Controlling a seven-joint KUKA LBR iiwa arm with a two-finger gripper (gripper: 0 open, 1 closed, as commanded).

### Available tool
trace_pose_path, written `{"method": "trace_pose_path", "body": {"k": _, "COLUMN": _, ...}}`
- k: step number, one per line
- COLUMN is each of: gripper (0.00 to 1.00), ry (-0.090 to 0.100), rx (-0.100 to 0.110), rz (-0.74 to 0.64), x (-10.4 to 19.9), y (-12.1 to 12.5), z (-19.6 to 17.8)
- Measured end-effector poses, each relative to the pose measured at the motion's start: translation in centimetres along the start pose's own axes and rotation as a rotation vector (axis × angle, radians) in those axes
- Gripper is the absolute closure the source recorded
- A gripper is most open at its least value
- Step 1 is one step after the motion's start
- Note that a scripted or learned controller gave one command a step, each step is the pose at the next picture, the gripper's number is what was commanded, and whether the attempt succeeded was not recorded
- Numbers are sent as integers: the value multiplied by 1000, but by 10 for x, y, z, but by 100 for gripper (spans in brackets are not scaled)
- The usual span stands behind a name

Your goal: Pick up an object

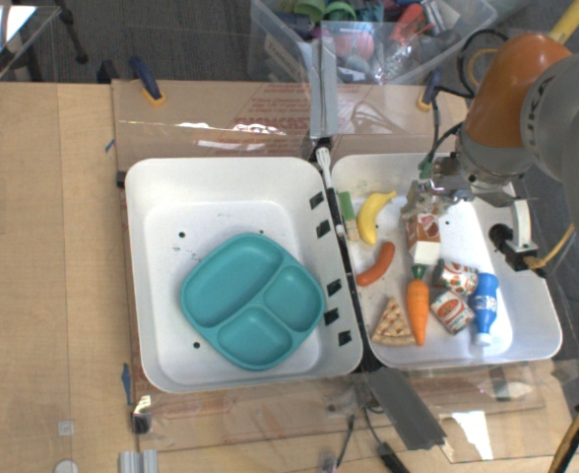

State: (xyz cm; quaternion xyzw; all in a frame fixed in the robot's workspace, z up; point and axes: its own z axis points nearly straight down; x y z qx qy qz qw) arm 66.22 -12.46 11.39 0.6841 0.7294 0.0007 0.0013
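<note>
**Operator:** Report the position of the arm [526, 97] and gripper [429, 197].

**Inspector:** The arm enters from the right, with the orange band above the wrist over the far right corner of the right bin [536, 338]. The gripper is lowered into the upper middle of that bin, just above a red-and-white box [424, 229] and just right of the banana [372, 214].

**Operator:** State of the fingers?

**Inspector:** Cannot tell. The wrist and cabling cover them, so neither their spread nor any contact with an item is visible.

**Operator:** List the contents of the right bin.

**Inspector:** Banana at upper left. A sausage [375, 262] lies below it, tilted. A pizza slice [394, 324] sits at the near left edge, touching a carrot [418, 308] that stands lengthwise beside it. A white cube [425, 253] rests beside the box. Two small cans [454, 297] lie right of the carrot, and a blue-and-white bottle [483, 306] lies just beside them.

**Operator:** And the left bin [161, 205]?

**Inspector:** It holds one teal divided plate [252, 300], lying flat, near the centre. Both bins sit side by side on the counter [43, 264]. A clear tub [368, 18] of mixed items stands behind them.
</note>
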Motion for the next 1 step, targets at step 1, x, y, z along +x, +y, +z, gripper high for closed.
{"method": "trace_pose_path", "body": {"k": 1, "gripper": 100, "ry": 1, "rx": 1, "rz": -85, "x": 58, "y": 9, "z": -97}}
